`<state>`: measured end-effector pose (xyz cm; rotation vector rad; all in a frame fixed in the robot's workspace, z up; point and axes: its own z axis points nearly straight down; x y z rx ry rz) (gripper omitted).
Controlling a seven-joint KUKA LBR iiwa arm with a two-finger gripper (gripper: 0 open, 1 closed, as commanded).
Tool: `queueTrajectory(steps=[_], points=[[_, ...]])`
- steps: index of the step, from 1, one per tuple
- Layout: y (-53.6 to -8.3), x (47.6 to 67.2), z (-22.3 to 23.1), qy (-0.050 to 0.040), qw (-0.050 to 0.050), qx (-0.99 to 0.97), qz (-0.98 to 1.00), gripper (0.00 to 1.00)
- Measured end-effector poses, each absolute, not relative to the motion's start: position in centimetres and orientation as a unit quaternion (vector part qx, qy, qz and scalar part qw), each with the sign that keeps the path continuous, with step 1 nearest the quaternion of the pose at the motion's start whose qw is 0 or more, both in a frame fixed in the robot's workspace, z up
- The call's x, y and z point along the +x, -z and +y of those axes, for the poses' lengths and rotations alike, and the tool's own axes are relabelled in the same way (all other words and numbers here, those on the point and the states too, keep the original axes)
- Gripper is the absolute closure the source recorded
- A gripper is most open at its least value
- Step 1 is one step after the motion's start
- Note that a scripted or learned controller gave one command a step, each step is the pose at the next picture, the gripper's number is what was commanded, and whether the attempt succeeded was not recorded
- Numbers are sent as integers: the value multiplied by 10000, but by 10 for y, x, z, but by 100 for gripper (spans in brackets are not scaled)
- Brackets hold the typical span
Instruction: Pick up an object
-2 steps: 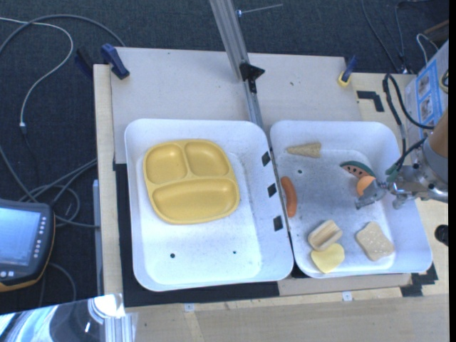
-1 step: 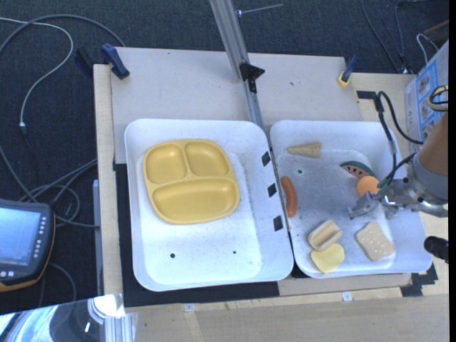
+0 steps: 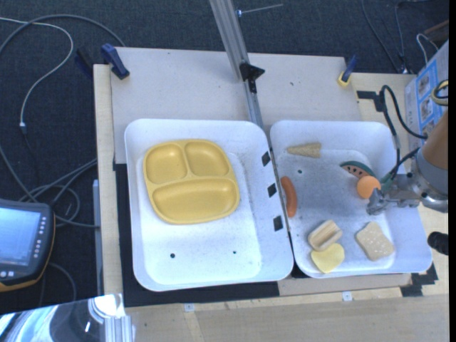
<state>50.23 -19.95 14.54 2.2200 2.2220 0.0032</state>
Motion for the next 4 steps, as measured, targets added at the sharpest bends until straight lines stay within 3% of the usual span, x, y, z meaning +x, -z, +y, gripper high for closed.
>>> queueTrajectory(steps=[3,4], points=[[-295,506,-193,-17,37,7063,7079,100],[-299,513,-141,-11,-1,7046,7096,100]])
